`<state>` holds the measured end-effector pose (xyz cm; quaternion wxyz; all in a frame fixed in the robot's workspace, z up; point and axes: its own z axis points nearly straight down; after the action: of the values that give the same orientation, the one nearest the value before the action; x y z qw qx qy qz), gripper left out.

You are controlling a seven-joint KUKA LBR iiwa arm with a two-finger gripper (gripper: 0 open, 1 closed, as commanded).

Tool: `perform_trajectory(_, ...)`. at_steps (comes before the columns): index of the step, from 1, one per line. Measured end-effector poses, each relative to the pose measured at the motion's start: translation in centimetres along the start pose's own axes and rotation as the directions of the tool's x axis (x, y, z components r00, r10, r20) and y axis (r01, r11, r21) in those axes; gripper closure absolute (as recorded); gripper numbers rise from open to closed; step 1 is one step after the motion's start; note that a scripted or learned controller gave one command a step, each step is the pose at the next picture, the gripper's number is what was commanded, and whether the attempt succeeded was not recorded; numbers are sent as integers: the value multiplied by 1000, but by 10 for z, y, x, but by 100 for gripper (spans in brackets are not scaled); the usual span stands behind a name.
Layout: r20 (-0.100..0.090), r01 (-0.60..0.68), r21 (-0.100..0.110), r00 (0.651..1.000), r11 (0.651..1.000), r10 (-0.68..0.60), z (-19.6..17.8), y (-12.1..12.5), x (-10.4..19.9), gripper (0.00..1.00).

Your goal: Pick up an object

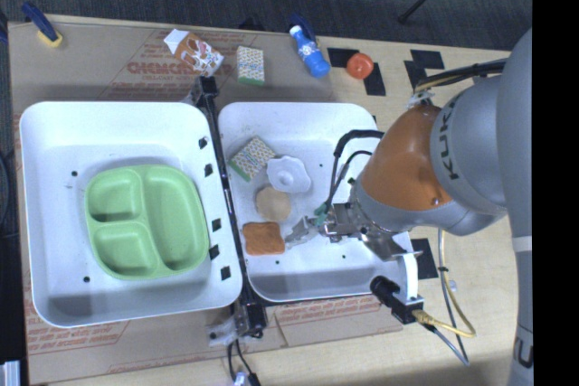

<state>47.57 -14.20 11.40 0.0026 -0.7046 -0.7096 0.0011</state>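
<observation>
Camera view: arm [425, 167] low over right bin [298, 289], end effector [303, 229] beside toast [263, 238].

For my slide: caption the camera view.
Gripper reaches toward orange block in the right bin; green tray sits in left bin.

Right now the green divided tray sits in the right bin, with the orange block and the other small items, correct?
Not quite. The camera view shows the green divided tray in the left bin; the orange block and the other small items lie in the right bin.
</observation>
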Motion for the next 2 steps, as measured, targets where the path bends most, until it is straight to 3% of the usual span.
perform_trajectory(1, 2, 2, -1, 1000, 1000, -2, -17, 39, 34, 0)
perform_trajectory(2, 2, 0, -1, 1000, 1000, 0, 12, 94, 30, 0)
